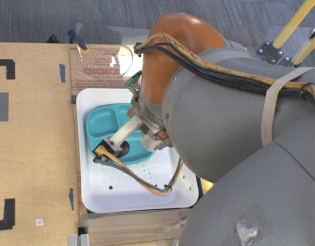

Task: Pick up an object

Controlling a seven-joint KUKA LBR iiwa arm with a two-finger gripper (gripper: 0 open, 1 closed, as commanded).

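Turquoise plastic plate with compartments [103,121] lies in the shallow white bin [131,201], under the gripper [149,139]; open or closed, I cannot tell. Red print on the brown cardboard [96,68] behind is unreadable.

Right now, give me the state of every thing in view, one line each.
teal divided plate: lying flat and right way up in the bin, its right part covered by the arm.
white bin: holds the plate, with a few small specks on its floor.
arm: reaching down over the bin, above the plate.
printed cardboard sheet: lying flat behind the bin.
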